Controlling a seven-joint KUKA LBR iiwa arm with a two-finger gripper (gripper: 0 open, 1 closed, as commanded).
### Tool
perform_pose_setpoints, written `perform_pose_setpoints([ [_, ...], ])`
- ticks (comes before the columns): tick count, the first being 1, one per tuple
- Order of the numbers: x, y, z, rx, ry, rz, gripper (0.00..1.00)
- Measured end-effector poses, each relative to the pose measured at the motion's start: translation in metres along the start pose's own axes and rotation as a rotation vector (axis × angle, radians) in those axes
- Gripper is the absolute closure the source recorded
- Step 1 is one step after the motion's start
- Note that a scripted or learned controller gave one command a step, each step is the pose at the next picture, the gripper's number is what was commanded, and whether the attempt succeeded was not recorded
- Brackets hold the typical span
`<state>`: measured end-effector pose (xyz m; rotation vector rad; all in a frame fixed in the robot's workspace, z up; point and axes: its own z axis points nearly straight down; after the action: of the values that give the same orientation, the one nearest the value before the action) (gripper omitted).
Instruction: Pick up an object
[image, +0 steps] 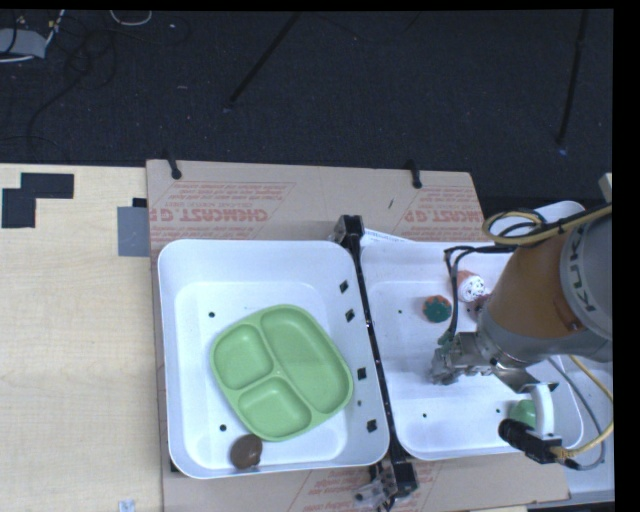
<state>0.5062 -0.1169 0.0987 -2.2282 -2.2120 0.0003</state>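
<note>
A small teal object (436, 309) is seen on the floor of the right bin (440, 428), in its upper middle part, right of the frame's centre. Just up and to the right of it, a white speckled ball (474, 289) is found, close to the teal object; whether the two touch cannot be told. The gripper (449, 366) is placed below the teal object, low over the bin floor and apart from both things. Nothing is seen held in it, and whether it is open or closed cannot be told. The grey arm with its orange band (535, 295) is brought in from the right edge of the frame, and part of the right bin is covered by it. A small green thing (521, 410) is seen near the bin's lower right corner.

In the left bin (168, 350), a green divided plate (282, 372) with three compartments is laid flat near the middle. A round brown object (246, 452) is set just beside the plate's lower left edge, near the bin's lower wall. Both bins are borne on a sheet of printed cardboard (300, 205).
</note>
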Motion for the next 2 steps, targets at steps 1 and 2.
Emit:
perform_pose_setpoints([
  [1,-0.005,0.002,-0.043,-0.001,-0.001,-0.003,1.0],
  [2,0.003,0.008,-0.092,-0.004,-0.001,-0.009,1.0],
])
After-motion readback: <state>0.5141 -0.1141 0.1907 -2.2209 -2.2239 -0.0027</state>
